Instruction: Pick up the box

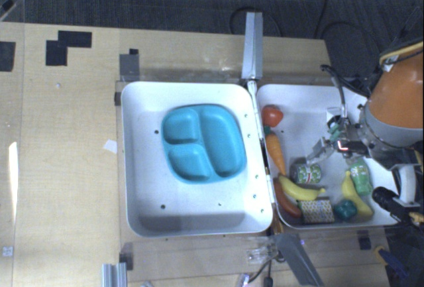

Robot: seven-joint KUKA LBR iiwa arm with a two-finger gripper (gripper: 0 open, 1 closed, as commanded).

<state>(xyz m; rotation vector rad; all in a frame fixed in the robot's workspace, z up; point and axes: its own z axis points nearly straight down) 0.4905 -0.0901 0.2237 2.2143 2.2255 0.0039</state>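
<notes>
Light wooden desk (66, 166) carries two shallow white plastic bins side by side.

Left bin (142, 213): holds one thing, a blue three-compartment plastic plate (202, 142), lying flat near the middle.

Right bin (298, 103): cluttered, with the items crowded toward the near wall and the left wall, probably where they have slid. Along the left wall lie a red tomato-like toy (271, 116) at the far end, an orange carrot toy (275, 154) below it, then a dark red sausage-like piece (285, 199). A yellow banana toy (299, 189) lies across the near part. A second yellow banana toy (351, 194) sits nearer the right side, with a teal round object (344, 210) beside it and a pale green item (360, 177) above. A green-patterned can (308, 173) rests centrally.

Task's thing: a small speckled grey-brown box (317, 211), lying flat against the near wall, just below the first banana and left of the teal object. Wedged among neighbours, so likely an awkward grasp.

Grey arm with orange band (397, 97) reaches in from the right. Tool (336, 141) hangs over the bin's middle, above the can and well short of the box. Too small and blurred to tell the tool's state; I cannot tell. Nothing is seen in it.
</notes>
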